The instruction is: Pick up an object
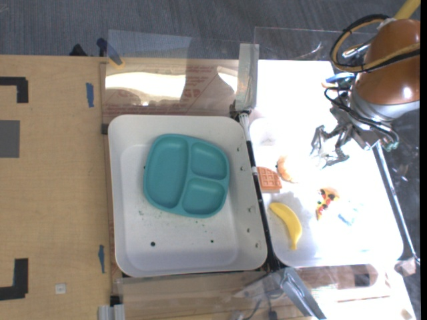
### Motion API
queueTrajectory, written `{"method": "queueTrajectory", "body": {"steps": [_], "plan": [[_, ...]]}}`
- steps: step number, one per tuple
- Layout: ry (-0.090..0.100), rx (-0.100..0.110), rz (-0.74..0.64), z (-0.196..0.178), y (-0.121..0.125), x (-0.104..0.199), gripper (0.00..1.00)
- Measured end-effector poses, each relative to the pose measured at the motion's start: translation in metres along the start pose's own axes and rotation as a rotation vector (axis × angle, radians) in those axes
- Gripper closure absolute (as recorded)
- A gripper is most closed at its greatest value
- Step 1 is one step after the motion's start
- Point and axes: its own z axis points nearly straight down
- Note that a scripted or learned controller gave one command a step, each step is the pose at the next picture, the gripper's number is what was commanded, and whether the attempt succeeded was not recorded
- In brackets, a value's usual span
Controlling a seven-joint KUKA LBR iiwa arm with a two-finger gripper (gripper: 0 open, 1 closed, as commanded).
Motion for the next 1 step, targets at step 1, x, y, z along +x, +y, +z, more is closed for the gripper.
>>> {"method": "queueTrajectory", "body": {"steps": [1], "plan": [[-0.003, 0.005, -0.358, -0.1273, -0.0709, -0.0014, 1.0]]}}
